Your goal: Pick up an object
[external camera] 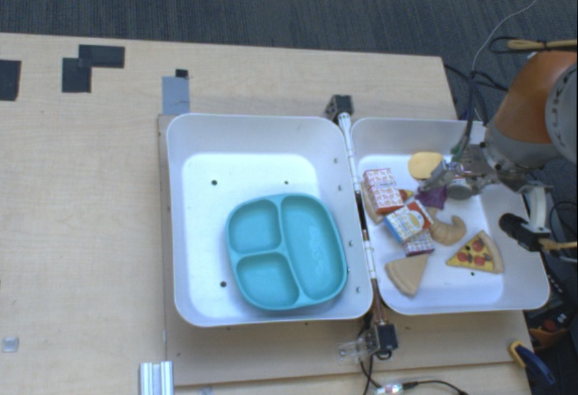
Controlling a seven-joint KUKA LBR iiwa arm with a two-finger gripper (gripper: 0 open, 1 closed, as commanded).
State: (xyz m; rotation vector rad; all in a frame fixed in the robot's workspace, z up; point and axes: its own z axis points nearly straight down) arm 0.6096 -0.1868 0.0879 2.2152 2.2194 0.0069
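The right bin (519, 294) holds several toy food items. Among them are a yellow piece (424, 164), a red and white box (380, 189), a blue and white carton (405, 222), a tan croissant (448, 230), a pizza slice (476, 253) and a tan wedge (408, 274). My gripper (445, 180) is low over the upper middle of this bin, reaching in from the right. A small purple item (433, 197) lies right at its tip; whether it is gripped is unclear.
The left bin (194, 203) holds a teal divided plate (286, 250). A metal clamp (340, 106) sits at the top of the divider between the bins. Cables and black fittings (524, 230) crowd the right bin's right edge.
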